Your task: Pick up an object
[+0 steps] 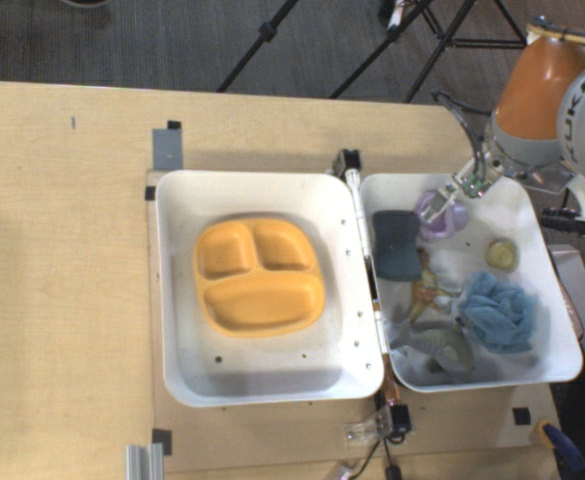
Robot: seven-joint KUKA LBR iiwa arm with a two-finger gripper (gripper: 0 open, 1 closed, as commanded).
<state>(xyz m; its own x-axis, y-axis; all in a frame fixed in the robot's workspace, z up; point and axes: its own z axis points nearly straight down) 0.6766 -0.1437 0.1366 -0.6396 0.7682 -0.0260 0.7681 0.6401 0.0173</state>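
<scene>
The right bin [564, 353] holds several objects. A translucent purple cup [439, 216] lies near its back edge, with a dark blue-grey square pad [396, 245] to its left. A small round yellowish piece [502, 256] sits at the right, and a crumpled blue cloth [499, 311] lies in front of it. A small brown-orange item [427, 294] and a grey floppy piece [448, 352] lie toward the front. My gripper [468, 182] reaches in from the upper right. Its tip hangs just above and right of the purple cup, very close to it, and I cannot make out contact.
The left bin [177, 368] holds an orange-yellow divided plate [260, 274]. A rail with clamps [364, 258] separates the two bins. The arm's orange band [537, 88] rises over the right bin's back right corner. Bare wooden bench [62, 268] stretches to the left.
</scene>
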